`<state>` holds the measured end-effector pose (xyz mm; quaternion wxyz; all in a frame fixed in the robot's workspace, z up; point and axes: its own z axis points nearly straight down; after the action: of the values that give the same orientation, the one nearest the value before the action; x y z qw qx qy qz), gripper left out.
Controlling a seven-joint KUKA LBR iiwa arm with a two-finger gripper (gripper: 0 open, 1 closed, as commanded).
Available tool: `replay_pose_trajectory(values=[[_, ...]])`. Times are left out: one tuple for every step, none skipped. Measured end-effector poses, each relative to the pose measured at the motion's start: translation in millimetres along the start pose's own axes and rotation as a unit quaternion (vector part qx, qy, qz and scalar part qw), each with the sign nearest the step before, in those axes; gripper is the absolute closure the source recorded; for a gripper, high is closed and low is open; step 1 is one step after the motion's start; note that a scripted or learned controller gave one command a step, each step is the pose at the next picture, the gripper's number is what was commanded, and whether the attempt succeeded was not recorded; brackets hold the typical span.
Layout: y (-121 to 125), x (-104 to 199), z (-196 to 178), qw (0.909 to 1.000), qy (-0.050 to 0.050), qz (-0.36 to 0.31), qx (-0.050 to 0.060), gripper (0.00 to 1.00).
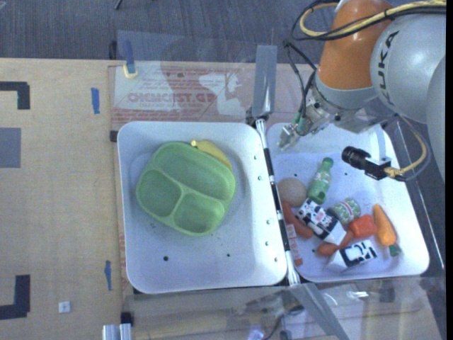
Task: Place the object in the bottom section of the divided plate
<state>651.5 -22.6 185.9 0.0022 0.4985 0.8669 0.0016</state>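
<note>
Green divided plastic plate (186, 188) lies in the left shallow white bin (141, 261), toward that bin's upper left, with three sections showing in its face. A yellow flat piece (212, 151) pokes out from under the plate's upper right edge. None of the loose things sits in any section of the plate.

To the right of the plate, past the seam between the bins, the right shallow white bin (407, 257) holds the clutter: a brown egg-shaped object (291, 190) nearest the plate, a green bottle (320, 179) just beyond it, a black-and-white patterned block (316, 217), a green-labelled small can (346, 210), an orange carrot (384, 224), a red-orange chunk (361, 228) and a second black-and-white carton (359, 253), all close together.

The grey arm with the orange band (350, 44) reaches over that bin from the far right of the plate. Its end effector (297, 128) hangs above the bin's upper left corner, nearer the plate than most of the clutter; whether it is clenched or released cannot be told, and nothing is seen in it.
</note>
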Motion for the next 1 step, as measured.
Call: replay_pose_trajectory(values=[[0.0,0.0,0.0,1.0,0.0,0.0,0.0,0.0]])
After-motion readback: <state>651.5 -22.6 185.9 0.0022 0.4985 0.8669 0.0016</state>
